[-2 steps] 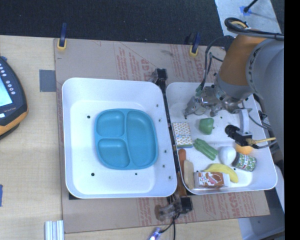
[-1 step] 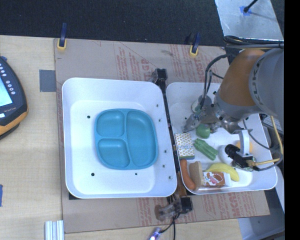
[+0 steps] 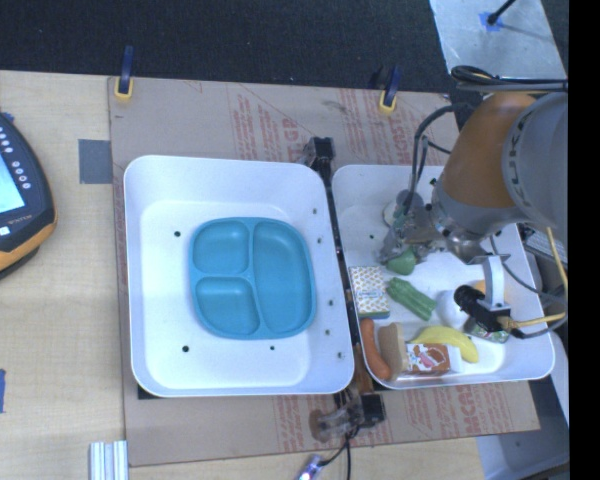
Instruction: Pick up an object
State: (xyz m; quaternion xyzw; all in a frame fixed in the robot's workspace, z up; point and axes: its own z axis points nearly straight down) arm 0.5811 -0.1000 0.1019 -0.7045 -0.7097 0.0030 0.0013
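A: So, where is the pincer now?

B: Low in the right bin, toward its upper left part, with the grey and orange arm above it covering the bin's upper right. Whether its fingers are spread or closed, I cannot tell; the wrist hides them.

A: And the things to pick?

B: All crowded in the lower half of that bin. A small green piece lies right at the pincer's tip. Below it is a longer green object, then a patterned card against the bin's left wall. Along the bottom edge sit a hot dog, a small box and a banana.

A: Any open room?

B: The left bin holds a blue divided plate at its middle, with bare white floor all round it out to the rim. The two bins touch along their inner walls. At the frame's left edge a pendant lies on the counter, well apart from both.
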